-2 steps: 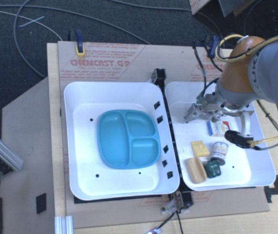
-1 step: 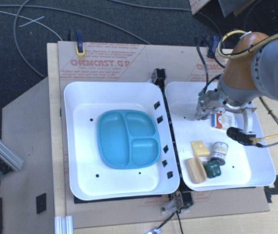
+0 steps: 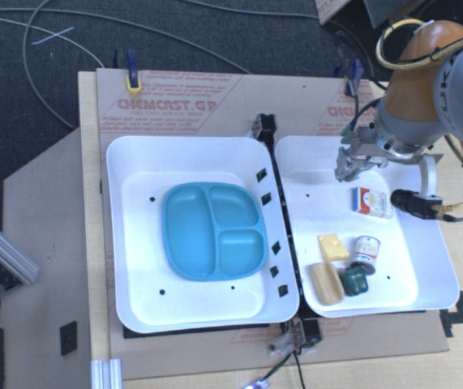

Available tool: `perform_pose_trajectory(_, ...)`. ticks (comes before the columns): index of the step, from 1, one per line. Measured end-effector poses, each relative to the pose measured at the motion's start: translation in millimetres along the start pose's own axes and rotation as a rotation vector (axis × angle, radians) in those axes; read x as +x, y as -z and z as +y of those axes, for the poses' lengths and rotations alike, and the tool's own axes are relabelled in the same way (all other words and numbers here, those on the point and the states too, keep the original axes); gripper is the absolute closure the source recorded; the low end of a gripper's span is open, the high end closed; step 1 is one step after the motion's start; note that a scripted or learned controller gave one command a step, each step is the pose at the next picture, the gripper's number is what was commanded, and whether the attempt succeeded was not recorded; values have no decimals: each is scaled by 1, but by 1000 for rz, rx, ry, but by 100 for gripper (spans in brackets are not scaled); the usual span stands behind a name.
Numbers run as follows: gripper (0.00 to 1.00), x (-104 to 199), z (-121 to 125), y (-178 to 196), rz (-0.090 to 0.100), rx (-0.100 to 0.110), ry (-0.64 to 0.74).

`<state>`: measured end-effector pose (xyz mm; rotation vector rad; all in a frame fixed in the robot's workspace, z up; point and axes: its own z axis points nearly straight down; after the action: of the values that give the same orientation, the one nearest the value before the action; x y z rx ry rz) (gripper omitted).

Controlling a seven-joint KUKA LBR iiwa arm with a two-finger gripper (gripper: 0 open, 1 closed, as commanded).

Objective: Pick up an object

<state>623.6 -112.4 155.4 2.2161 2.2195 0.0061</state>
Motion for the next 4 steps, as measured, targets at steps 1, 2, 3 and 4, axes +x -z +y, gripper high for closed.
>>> perform_pose_trajectory(1, 100, 7, -3, 47, 1, 2, 1)
perform_pose_trajectory(2, 100, 7, -2, 73, 1, 2, 0)
perform_pose_trajectory(3, 100, 64, -5, 65, 3, 9, 4)
perform_pose_trajectory(4, 100, 125, -3, 58, 4, 9, 5)
